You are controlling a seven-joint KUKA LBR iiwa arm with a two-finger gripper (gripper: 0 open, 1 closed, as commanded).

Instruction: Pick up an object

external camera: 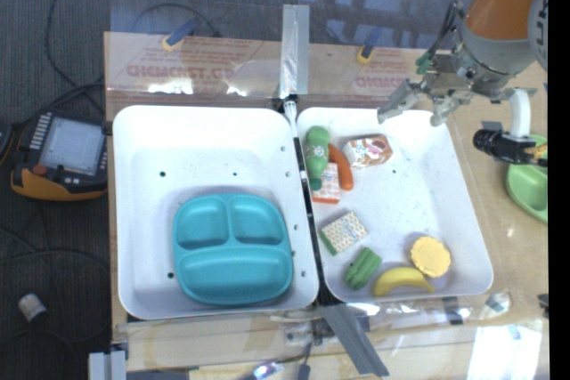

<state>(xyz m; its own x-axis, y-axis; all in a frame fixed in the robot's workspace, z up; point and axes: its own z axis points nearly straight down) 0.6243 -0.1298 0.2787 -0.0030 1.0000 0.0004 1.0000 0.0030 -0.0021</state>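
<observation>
Pincer (pixel 415 109) hangs over the far rim of the right bin (pixel 463 191), at about one o'clock from the view's centre, its two fingers spread apart with nothing between them. Going from the near edge outward, the right bin holds a yellow banana (pixel 401 281) at five o'clock, touching a green pepper-like piece (pixel 362 267) on its left and just beside a round yellow ridged piece (pixel 431 255). Farther in lies a small square checked packet (pixel 344 232); its print is too small to read. Beyond that, against the bin's left wall, sit a red-and-white carton (pixel 326 184), an orange carrot (pixel 342 168) and a green cucumber-like piece (pixel 316 150), packed close together, with a red-and-white snack bag (pixel 369 150) just beside them toward the pincer; its label cannot be read. The left bin (pixel 142 191), at nine o'clock, bears a teal divided plate (pixel 233 248) on its near half. Past both bins a brown cardboard sheet (pixel 196 71) on the tabletop (pixel 525 236) carries faded red lettering, too washed out to make out. At three o'clock a green bowl (pixel 533 187) rests on the tabletop.
</observation>
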